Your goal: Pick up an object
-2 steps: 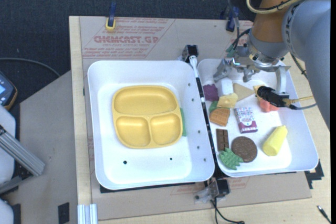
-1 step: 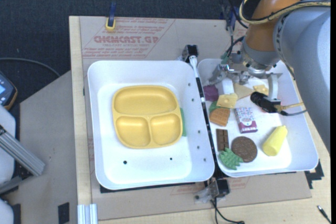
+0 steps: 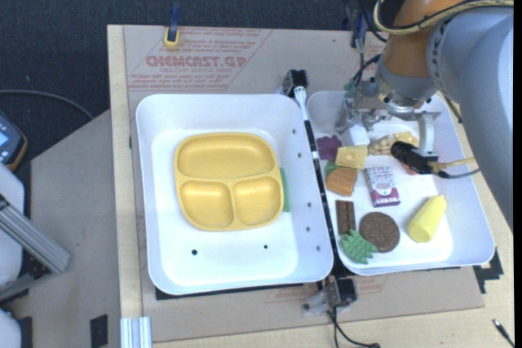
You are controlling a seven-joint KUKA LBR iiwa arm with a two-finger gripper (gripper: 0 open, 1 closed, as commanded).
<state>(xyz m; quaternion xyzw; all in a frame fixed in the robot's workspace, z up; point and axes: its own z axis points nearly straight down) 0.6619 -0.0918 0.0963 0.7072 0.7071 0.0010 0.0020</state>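
Gripper (image 3: 360, 116) low over the far end of the right bin (image 3: 466, 244), near its far-left corner. Metal parts are bunched and seen from above, so I cannot tell whether it is spread or closed. Nothing visibly held.

Closest items: a small tan piece (image 3: 380, 145) just beside the gripper on the near side, a purple piece (image 3: 329, 147) near the bin's left wall, and a yellow square (image 3: 352, 156) between them, slightly nearer the camera. An orange-brown slab (image 3: 342, 180) touches the yellow square's near edge.

Further out, mid-bin: a pink-and-white packet (image 3: 382, 185). Toward the near end: a dark brown bar (image 3: 345, 216), a round brown disc (image 3: 380, 231) beside it, a green leafy piece (image 3: 356, 246) touching the disc's left edge, and a yellow cylinder (image 3: 426, 218) tilted on the right.

Grey arm (image 3: 477, 53) with orange band enters from the right.

Left bin (image 3: 163, 257) holds a yellow divided plate (image 3: 228, 179); a green sliver (image 3: 284, 190) shows at its right edge.
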